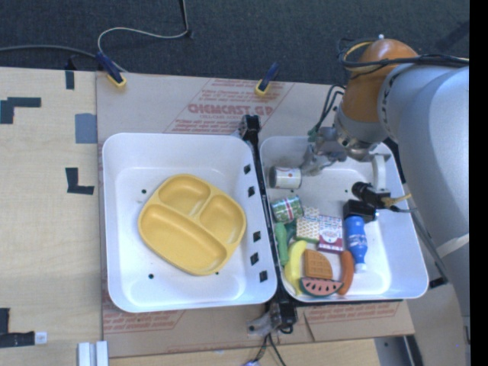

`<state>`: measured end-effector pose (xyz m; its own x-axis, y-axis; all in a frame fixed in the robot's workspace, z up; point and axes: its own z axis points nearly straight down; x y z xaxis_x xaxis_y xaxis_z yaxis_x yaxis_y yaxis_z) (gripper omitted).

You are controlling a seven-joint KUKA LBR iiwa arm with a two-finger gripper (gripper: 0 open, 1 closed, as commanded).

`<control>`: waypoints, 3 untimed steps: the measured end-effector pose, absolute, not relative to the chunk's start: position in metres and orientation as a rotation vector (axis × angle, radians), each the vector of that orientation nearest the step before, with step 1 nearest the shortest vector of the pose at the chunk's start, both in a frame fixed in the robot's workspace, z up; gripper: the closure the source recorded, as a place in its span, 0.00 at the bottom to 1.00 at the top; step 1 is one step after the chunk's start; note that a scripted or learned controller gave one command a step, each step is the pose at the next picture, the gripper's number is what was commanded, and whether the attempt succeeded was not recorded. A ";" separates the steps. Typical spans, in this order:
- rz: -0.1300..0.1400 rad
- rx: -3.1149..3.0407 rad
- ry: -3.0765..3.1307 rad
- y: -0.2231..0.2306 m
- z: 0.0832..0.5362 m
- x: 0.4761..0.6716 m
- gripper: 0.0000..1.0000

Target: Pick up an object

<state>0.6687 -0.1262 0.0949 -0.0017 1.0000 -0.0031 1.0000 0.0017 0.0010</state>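
Jaws [311, 161] low in right bin [396, 280], state: cannot tell. Small can [287, 178] just left of jaws, lying on side. Nothing lifted; grasp and lift left.

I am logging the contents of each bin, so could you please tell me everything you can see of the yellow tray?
The yellow tray lies flat in the left bin, near the middle of its floor and turned at a slant to the walls. It looks like smooth, matte plastic, with rounded corners. Raised ridges split it into three compartments: a long one on the lower left and two smaller ones on the upper right. Nothing lies in them. It touches only the bin floor.
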 end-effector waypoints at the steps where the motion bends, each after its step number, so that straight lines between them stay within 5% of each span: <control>1: -0.003 2.218 2.221 -0.126 0.095 0.669 0.00; 2: -0.002 2.220 2.221 -0.113 0.085 0.654 0.00; 3: -0.001 2.221 2.220 -0.108 0.085 0.613 0.00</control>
<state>0.6135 -0.1080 0.0854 0.0002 1.0000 -0.0014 1.0000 -0.0002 0.0009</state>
